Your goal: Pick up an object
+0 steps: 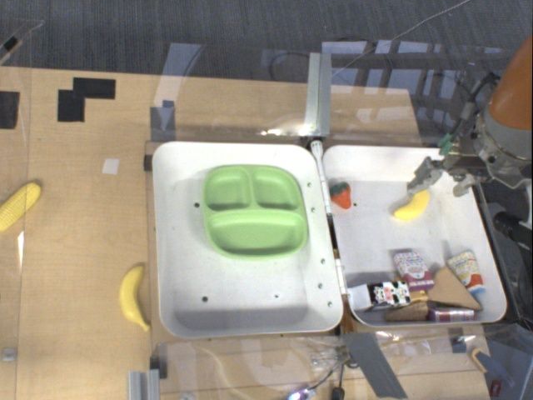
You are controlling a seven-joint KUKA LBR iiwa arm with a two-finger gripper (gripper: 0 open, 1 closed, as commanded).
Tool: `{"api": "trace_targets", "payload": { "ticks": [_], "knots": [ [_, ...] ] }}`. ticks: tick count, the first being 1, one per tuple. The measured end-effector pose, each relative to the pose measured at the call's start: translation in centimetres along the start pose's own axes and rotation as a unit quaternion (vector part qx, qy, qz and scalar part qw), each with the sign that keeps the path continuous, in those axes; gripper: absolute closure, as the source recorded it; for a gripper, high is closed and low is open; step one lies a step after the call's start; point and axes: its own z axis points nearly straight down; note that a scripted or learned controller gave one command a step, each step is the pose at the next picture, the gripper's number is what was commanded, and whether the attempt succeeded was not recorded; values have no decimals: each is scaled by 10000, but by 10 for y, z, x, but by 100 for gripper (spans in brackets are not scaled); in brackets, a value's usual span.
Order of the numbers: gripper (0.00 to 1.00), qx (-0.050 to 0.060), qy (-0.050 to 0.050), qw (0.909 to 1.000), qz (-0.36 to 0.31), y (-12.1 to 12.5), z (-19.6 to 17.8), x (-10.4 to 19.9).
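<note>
Inspector: Gripper (441,173) sits over the far right part of the right bin (366,215), carried by the grey arm (508,132) entering from the right edge. Its two fingers read as spread, one toward the left and one toward the right.

Clerk: Anything between them?

Inspector: Nothing that I can confirm. A small yellow object (411,207) lies on the bin floor just below and left of the left finger; whether the finger touches it is hard to judge at this slant, possibly not.

Clerk: Other contents of that bin?

Inspector: A red and green strawberry-like toy (341,194) against the left wall, far half. Along the near edge, a cluster: a black and white carton (388,293), a pink and white packet (411,265), a brown wedge (448,292), and a white tube with a red and blue end (466,270) at the near right corner.

Clerk: Left bin?

Inspector: The left bin (179,223) carries a green divided tray (254,209), roughly central, three compartments.

Clerk: On the desk itself?

Inspector: The desk (75,223) holds a banana (133,297) just beside the left bin's near left corner, and a corn cob (18,207) at the left edge, well apart from the bins.
</note>
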Motion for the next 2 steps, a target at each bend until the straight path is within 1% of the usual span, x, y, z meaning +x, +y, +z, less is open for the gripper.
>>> {"api": "trace_targets", "payload": {
  "ticks": [1, 2],
  "knots": [
    [0, 3, -5, 9993, -386, 44, 79, -77],
    [0, -21, -8, 9975, -703, 54, 166, -76]
  ]
}}
